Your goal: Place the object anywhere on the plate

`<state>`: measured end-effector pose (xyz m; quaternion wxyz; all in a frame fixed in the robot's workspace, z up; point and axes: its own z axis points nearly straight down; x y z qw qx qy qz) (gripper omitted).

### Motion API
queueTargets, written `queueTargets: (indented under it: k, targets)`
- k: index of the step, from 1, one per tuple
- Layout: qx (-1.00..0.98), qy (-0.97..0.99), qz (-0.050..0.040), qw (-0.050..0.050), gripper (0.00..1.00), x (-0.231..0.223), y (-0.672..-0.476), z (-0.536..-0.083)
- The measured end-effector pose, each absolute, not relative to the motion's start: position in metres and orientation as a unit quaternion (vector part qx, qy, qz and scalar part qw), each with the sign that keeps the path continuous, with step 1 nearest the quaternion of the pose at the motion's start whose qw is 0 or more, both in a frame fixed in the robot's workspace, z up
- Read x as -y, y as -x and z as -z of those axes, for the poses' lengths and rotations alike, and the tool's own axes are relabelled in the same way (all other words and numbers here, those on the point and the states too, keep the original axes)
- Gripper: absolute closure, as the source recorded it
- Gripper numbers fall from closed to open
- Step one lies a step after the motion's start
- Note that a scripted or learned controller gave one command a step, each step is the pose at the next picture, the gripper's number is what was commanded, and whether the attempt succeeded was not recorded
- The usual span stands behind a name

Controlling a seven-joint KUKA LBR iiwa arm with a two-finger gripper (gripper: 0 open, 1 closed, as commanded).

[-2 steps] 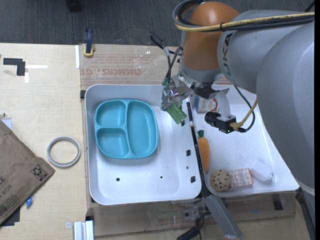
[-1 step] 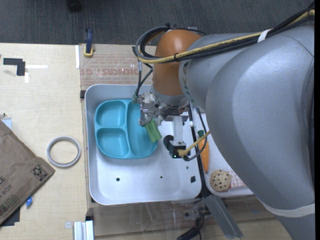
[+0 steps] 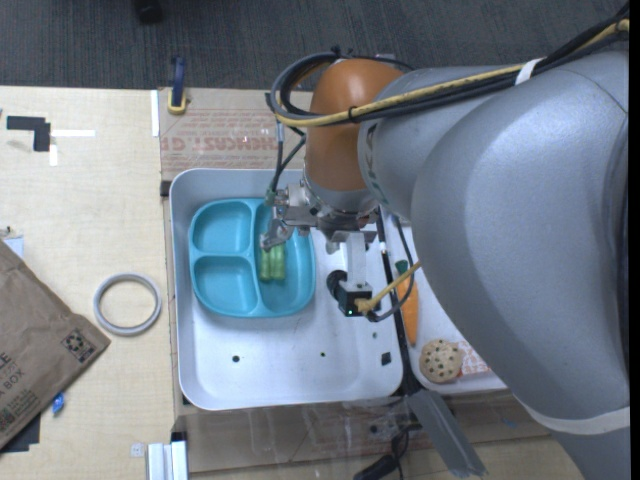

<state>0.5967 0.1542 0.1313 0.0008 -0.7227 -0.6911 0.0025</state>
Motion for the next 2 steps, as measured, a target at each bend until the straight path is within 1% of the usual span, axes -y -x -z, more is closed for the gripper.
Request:
queueTargets:
  k: [1, 2]
  targets:
    - [0.691, 0.723, -0.0043, 0.001, 1.0, -0.1525, -0.5967, -0.1394]
    - [0.691, 0.723, -0.0044, 0.001, 0.0, -0.1525, -0.5967, -0.1394]
